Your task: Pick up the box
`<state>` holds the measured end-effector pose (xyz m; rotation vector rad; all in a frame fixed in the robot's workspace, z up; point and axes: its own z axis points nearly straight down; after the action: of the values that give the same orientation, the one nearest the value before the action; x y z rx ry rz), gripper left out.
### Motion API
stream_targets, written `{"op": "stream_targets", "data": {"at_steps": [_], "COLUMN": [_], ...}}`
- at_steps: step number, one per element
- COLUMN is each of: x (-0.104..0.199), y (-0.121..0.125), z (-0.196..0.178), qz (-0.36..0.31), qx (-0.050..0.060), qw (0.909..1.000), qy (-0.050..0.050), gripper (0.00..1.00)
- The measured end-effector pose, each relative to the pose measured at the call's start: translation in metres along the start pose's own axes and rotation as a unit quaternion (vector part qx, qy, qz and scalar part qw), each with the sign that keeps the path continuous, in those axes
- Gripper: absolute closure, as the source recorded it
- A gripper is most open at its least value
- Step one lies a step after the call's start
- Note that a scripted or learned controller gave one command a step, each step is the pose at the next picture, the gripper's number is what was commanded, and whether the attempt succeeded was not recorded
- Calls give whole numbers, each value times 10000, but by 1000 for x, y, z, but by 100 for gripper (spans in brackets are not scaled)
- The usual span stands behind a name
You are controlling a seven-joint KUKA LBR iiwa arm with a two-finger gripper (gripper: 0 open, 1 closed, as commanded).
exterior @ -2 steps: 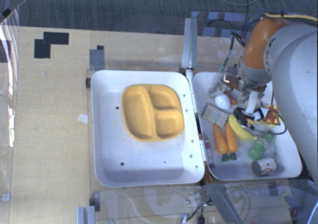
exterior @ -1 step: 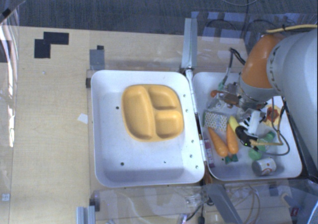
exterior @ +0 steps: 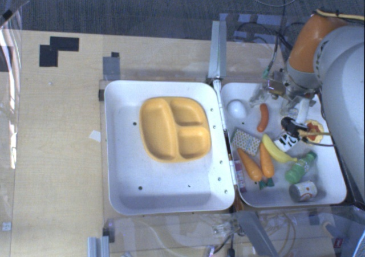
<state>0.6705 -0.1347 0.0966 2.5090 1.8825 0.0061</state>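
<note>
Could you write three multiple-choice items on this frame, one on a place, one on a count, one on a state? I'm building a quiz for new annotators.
1. Where does the yellow divided tray lie?
A. In the left bin
B. In the right bin
C. On the bare bench

2. How many carrots lie in the right bin?
A. None
B. Two
C. Five

3. How does the can at the near end of the right bin rest?
A. Standing upright
B. On its side
C. Stacked on the tray

Answers:
1. A: the tray sits in the middle of the left bin.
2. B: two orange carrots lie side by side next to the banana.
3. B: its round end faces sideways, not up.
</note>
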Motion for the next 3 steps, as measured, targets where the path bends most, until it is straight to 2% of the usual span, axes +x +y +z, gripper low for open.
{"op": "stream_targets", "data": {"at_steps": [1,2,3], "x": [-67,-62,-64], "y": [-31,-9,-6], "z": [-61,-9,9], "qz": [-43,-102,-517], "qx": [-6,2,0], "qw": [10000,9999,9987], "qy": [-2,-5,-3], "gripper": [0,0,0]}}
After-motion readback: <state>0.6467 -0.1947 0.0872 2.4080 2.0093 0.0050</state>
